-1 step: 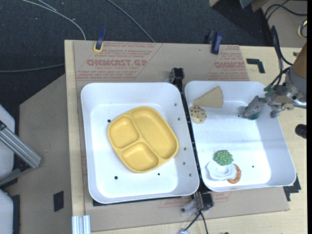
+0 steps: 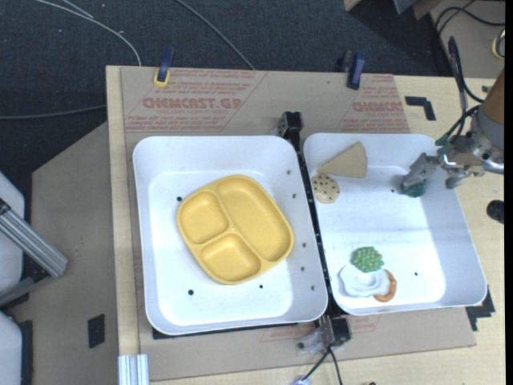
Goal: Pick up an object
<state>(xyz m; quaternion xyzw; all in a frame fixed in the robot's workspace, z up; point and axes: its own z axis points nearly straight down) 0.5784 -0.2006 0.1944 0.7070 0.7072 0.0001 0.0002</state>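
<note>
Toys for picking are spread in the right-hand white plastic bin [image 2: 449, 239], with gaps between them so each can be grabbed alone. A tan wedge-shaped piece [image 2: 346, 161] is seen at the bin's far left corner, and a small round speckled cookie [image 2: 325, 188] lies just beside it. Near the bin's front edge, a bumpy green ball on a white cup with an orange ring [image 2: 367, 273] is stood.

The gripper [image 2: 433, 175] is held low over the bin's far right part. Its two grey fingers are spread apart, and nothing is held between them.

The other white bin [image 2: 152, 215], to the left, is shallow and smooth. A shiny yellow plastic tray with three dips [image 2: 234, 228] is kept there.
</note>
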